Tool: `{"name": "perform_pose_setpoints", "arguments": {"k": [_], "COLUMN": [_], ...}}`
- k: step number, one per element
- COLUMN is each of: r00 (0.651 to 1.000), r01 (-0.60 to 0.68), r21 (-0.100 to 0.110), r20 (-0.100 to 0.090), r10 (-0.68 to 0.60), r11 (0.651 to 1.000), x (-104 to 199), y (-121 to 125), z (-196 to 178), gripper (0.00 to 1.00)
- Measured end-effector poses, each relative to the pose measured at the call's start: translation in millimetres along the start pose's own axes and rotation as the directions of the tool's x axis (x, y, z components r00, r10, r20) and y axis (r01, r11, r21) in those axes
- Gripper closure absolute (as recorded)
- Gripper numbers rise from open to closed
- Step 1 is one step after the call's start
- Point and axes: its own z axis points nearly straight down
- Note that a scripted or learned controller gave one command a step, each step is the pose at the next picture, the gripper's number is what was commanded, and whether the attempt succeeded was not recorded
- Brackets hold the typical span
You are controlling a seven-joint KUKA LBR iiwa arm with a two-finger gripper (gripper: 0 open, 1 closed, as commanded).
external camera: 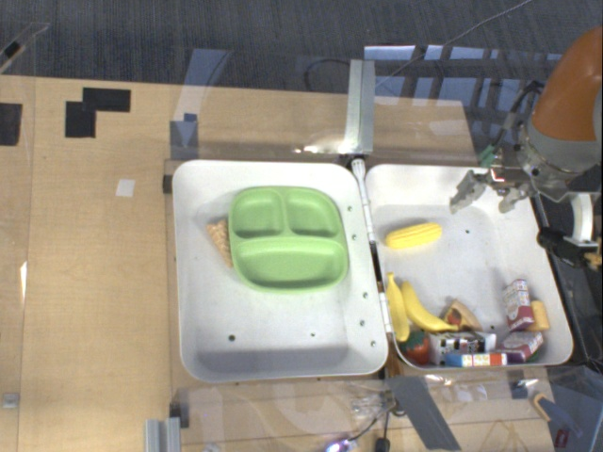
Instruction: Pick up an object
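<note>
An ear of yellow corn (414, 236) lies alone on the bare floor of the right bin (471, 262), toward its left wall and a little behind the middle, lying almost crosswise. It is the nearest object to the gripper (487, 193), yet the two are well apart. The gripper hangs over the rear right part of this bin, and its two fingers are spread with nothing between them; one fingertip (464, 197) points down and to the left, toward the corn.

Along the bin's front edge the other objects crowd together. Two bananas (415, 310) lie by the front left corner, curving along the left wall. Just in front of them sits a red tomato-like thing (419, 348), and beside that a brown wedge (461, 314) and a flat packet with red and blue print (471, 356). Near the front right corner a small red-and-white can (515, 302) lies tilted among further small items too jumbled to tell apart.

The left bin (273, 347) holds a green divided tray (286, 236) near its centre, and a tan biscuit-like piece (220, 240) shows from under the tray's left edge.
</note>
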Motion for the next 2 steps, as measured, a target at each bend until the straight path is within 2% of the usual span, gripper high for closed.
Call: {"name": "perform_pose_setpoints", "arguments": {"k": [1, 2], "r00": [0.998, 0.996], "r01": [0.070, 0.085], "r21": [-0.008, -0.010], "r20": [0.003, 0.001], "r10": [-0.070, -0.085], "r11": [0.998, 0.996], "x": [4, 51], "y": [26, -24], "z": [114, 112], "gripper": [0.00, 0.00]}}
